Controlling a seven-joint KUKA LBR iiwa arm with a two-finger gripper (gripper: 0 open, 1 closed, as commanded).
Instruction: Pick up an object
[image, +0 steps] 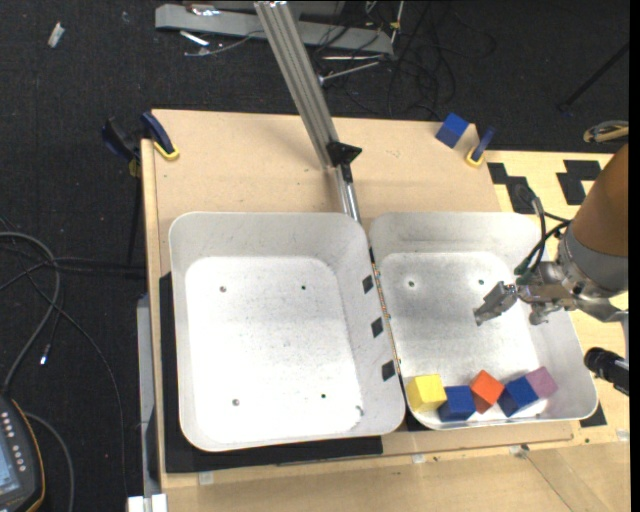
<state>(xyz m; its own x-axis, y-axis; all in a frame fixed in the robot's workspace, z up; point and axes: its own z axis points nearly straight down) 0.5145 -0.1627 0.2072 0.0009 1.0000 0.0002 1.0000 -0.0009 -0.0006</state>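
Jaws first: from this slanted view I cannot tell how they stand, because the gripper (497, 300) is small and grey against the bin floor. I see nothing carried at its tip. It hangs over the bare middle of the right bin (440, 235), on the arm (600, 225) reaching in from the right.

The candidates all lie along that bin's near wall, well apart from the gripper: a yellow cube (427, 389), a blue cube (459, 402) touching it, an orange cube (487, 388), a second blue cube (518, 395), and a purple cube (541, 380) at the corner. They sit packed in a row, mostly touching.

I judge the step in hand to be choosing and approaching a target. To do it well, I would go for the yellow cube at the open end of the row, since one side is free for a finger. I would line the closing direction across that free side and descend straight, because a slanted approach would likely shove the neighbours against the wall.
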